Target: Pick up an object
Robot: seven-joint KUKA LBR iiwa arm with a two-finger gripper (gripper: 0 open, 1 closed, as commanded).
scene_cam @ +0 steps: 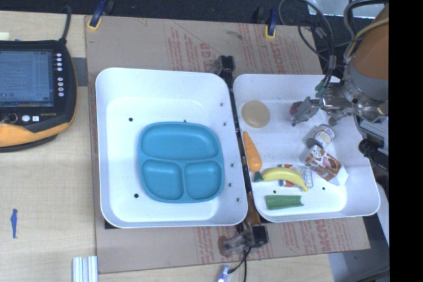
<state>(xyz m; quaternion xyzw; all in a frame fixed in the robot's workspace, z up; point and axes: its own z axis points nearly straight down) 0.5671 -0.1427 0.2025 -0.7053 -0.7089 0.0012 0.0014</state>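
Observation:
The right bin [360, 198] holds several items: a tan round disc [256, 113], an orange carrot [251, 150], a yellow banana [285, 176], a green block [284, 201], a small jar [320, 137] and a brown-and-white packet [325, 164]. My gripper [318, 114] hangs over the bin's upper right part, just above the jar and to the right of the disc. Its fingers are spread open, and nothing sits between them.
The left bin [119, 96] carries a blue divided plate [180, 160]. A tablet-like pendant [30, 86] lies at the far left of the bench. Cables [310, 23] loop behind the right bin. The arm's orange band [373, 53] sits at the right.

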